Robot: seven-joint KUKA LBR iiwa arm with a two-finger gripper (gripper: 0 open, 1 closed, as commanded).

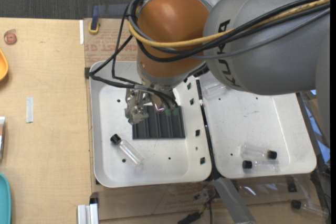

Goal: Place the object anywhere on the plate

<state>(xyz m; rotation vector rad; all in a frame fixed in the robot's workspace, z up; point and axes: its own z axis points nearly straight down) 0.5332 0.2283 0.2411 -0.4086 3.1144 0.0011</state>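
Orange wrist band point(170, 18) looms closest, gripper point(137, 107) low over the left bin point(105, 165); I can't tell its state. Clear vial point(126, 149) with black cap lies beside a dark ribbed plate point(160, 126): light, slick, rolls; I'd grip mid-barrel. Right bin point(294, 128) holds two more vials point(260, 159).

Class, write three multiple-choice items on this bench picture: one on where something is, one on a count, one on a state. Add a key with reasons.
1. Where is the dark ridged plate?
A. left bin
B. right bin
C. wooden board

2. How many clear black-capped tubes lie in the right bin?
A. none
B. two
C. five

3. How does the tube in the left bin lie?
A. upright
B. on its side
C. on the plate

Key: 1 A, the plate sits on the left bin's floor. 2 B, two tubes lie together near its front. 3 B, it lies flat beside the plate.
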